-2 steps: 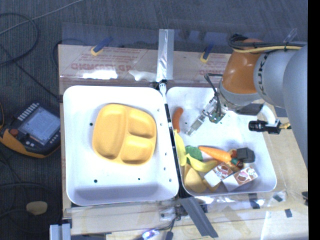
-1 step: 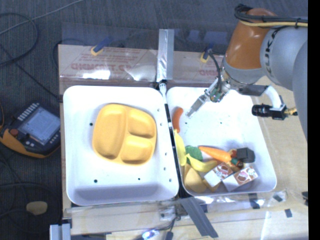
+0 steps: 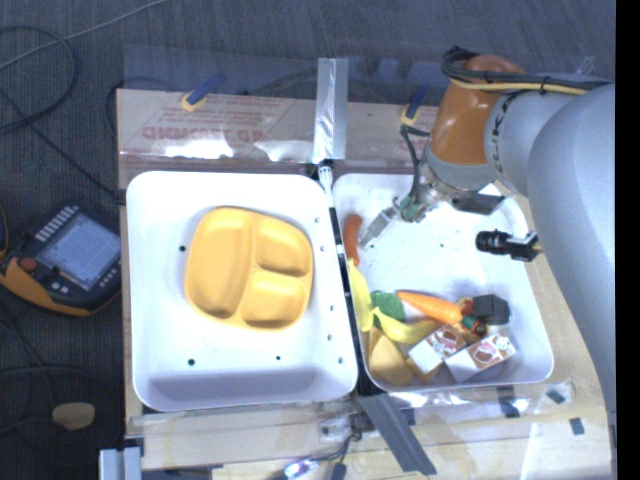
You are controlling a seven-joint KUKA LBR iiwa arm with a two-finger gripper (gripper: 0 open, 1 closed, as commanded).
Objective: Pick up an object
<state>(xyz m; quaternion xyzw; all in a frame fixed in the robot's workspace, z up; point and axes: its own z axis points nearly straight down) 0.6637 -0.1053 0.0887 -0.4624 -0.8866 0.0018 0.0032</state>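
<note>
Hovering over the upper middle of the right bin, the gripper is being held low above the white floor, its slim tip pointing toward the bin's left wall, close to a reddish sausage-like piece lying along that wall. Whether the jaws are open or closed cannot be told, and nothing is being seen between them, so no pick is being counted as made. Candidate objects are being left untouched at the bin's lower end: a carrot, a yellow banana-like piece, a small black block and some printed cartons, all heaped near one another. A yellow sectioned tray is resting in the left bin. The task is being judged as barely begun: choosing, closing and lifting are all remaining.
</note>
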